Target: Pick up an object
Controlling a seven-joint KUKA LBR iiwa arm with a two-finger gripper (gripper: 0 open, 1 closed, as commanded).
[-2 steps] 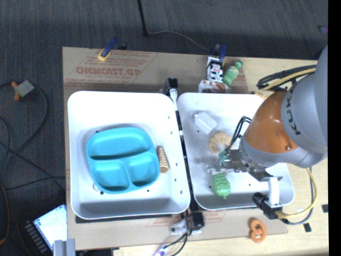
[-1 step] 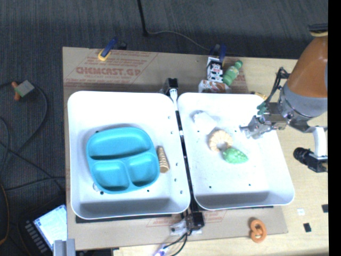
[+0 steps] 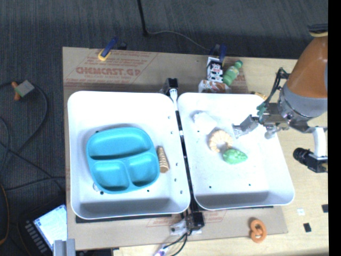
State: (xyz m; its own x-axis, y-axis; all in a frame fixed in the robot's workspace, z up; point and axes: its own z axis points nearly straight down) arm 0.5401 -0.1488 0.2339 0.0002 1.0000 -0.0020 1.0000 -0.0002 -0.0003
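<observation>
Arm: grey with an orange band, reaches in from the right over the right bin [image 3: 277, 193].
Gripper [image 3: 241, 128]: low over the right bin's upper middle; whether the claw is released or clenched cannot be told, as the tips blur together.
Objects, right bin: tan ring-shaped item [image 3: 219, 138] just beside the gripper tips; green item [image 3: 234, 156] touching it on the lower right.
Left bin [image 3: 85, 207]: blue divided tray [image 3: 121, 159]; small brown item [image 3: 162, 159] beside its right edge.
</observation>
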